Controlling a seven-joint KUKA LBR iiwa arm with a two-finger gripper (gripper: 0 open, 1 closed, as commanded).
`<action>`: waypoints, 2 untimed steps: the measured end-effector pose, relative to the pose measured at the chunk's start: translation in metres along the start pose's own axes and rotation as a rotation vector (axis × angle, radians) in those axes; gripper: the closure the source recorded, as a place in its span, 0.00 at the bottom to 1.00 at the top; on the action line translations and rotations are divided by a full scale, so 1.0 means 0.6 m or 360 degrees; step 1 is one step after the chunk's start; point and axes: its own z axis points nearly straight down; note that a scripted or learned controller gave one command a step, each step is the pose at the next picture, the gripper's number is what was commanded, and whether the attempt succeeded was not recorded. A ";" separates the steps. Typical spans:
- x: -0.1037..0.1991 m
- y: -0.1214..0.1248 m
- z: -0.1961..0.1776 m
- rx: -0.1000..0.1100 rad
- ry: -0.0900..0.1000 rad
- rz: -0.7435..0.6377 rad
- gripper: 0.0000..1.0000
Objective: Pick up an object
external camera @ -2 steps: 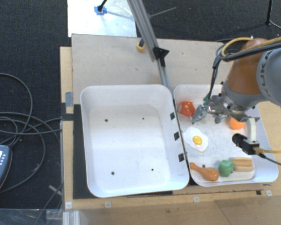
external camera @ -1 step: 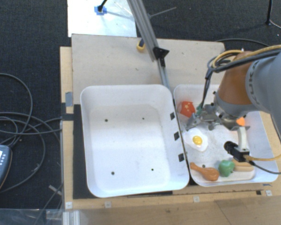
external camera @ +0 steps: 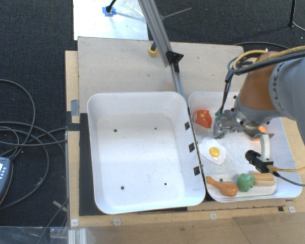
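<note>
The arm hangs over the right bin (external camera: pixel 290 151), its jaws (external camera: pixel 219 127) low between the red piece (external camera: pixel 203 118) and the fried egg (external camera: pixel 214 152); whether they are spread or pressed together I cannot tell. The red piece, just left of the jaws near the bin's back wall, looks like light, stiff toy food. It is probably smooth and apt to slip, so a pinch across its widest middle seems safest.
</note>
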 end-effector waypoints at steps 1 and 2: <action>0.007 0.000 -0.106 -0.0007 -0.0002 -0.0006 1.00; 0.007 0.002 -0.186 -0.0006 -0.0002 -0.0007 1.00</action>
